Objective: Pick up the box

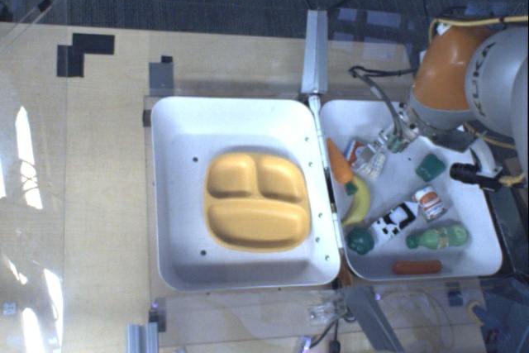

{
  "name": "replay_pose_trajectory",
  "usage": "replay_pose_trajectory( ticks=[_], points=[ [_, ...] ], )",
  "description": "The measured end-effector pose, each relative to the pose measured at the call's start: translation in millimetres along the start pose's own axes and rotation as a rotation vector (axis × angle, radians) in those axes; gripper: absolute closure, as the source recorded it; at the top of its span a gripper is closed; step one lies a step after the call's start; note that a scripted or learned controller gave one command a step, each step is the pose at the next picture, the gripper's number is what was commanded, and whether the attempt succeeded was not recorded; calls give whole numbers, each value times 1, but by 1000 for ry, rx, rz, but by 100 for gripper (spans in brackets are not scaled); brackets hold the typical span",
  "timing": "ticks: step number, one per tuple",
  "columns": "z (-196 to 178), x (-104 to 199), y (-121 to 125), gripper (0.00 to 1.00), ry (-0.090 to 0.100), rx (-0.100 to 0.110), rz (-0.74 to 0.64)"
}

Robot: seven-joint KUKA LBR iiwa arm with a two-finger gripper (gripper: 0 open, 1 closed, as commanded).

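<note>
Gripper (388, 138): small metallic two-finger tool, low in the right white bin's (488, 256) upper part; whether it is parted or closed, cannot tell; nothing seen held.

Left shallow white bin (178, 178): one yellow three-compartment plastic tray (256, 200), near centre.

Right white bin, places given from the yellow banana (358, 201):
- orange carrot (337, 163), just above-left, along the bin's left wall.
- small red-and-white packet (353, 150), above, beside the carrot.
- clear crinkled wrapper (372, 163), above-right, just below the gripper.
- dark green round item (360, 240), directly below, near the banana's lower end.
- black-and-white patterned box (393, 220), lower right, close by, lying tilted on the bin floor, apart from the gripper.
- red-and-white can (429, 203), right, beyond the box.
- teal block (430, 167), upper right, well apart.
- green plastic bottle (436, 238), lower right, lying on its side.
- red sausage-shaped item (417, 266), lower right, at the bin's front wall.

Arm (488, 87): grey, orange band, enters from the right above the bin's upper right corner, wrist angled down-left.
</note>
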State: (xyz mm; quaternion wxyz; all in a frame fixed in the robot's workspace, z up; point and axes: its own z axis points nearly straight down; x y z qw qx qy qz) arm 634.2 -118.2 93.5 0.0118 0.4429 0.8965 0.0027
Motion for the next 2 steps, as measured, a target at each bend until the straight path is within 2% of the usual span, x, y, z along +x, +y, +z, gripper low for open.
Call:
replay_pose_trajectory(
  ticks=[1, 2],
  points=[
    [-12, 18, 18, 0, 15, 13, 142],
    [7, 3, -27, 0, 13, 10, 133]
  ],
)
